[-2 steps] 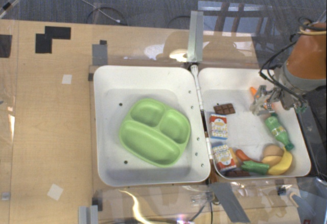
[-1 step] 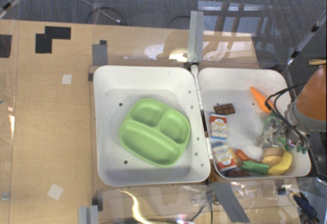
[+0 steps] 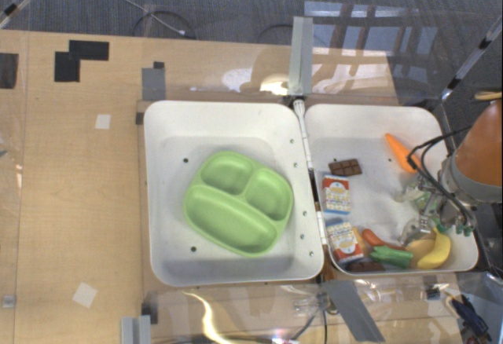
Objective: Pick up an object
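Camera view, banana (image 3: 437, 250) just below hand (image 3: 431, 218)

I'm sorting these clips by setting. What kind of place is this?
Probably a robotics lab bench set up for picking tests: two white bins side by side, toy food such as a banana, and a robot arm reaching in.

Around the chocolate bar (image 3: 344, 168) the bin floor is bare; toys crowd below it, the carrot (image 3: 398, 150) lies right.

Green tray (image 3: 238, 203) in left bin (image 3: 169, 138)
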Motion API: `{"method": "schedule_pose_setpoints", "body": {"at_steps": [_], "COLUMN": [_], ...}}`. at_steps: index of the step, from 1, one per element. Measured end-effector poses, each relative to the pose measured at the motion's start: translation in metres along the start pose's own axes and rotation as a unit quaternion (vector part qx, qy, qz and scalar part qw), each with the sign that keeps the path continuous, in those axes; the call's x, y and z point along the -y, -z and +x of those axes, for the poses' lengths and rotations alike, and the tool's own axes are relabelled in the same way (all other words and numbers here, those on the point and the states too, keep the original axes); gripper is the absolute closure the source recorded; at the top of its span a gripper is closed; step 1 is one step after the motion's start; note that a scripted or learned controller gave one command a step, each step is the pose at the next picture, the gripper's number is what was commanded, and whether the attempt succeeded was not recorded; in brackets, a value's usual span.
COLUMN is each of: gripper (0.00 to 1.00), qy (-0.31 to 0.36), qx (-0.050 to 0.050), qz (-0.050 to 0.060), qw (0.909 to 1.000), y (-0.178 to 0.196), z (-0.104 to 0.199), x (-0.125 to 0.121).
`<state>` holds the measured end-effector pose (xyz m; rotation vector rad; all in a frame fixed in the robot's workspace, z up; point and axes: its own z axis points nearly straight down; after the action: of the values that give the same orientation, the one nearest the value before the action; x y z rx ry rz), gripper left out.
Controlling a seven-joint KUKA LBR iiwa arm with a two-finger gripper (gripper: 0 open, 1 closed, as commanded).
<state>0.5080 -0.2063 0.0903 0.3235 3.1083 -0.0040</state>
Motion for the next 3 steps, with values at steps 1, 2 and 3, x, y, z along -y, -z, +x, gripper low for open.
{"method": "schedule_pose_setpoints", "body": {"at_steps": [1,2,3], "gripper": [0.0,1.0,0.0], "qy": [0.098,0.1,0.1], "qx": [-0.002,0.005,0.005], "qz": [-0.001,-0.001,-0.001], "qw": [0.9951,0.995,0.995], "y": [-0.004,0.012,0.011], "z": [-0.118,-0.122,-0.122], "x": [-0.028,-0.029,-0.029]}}
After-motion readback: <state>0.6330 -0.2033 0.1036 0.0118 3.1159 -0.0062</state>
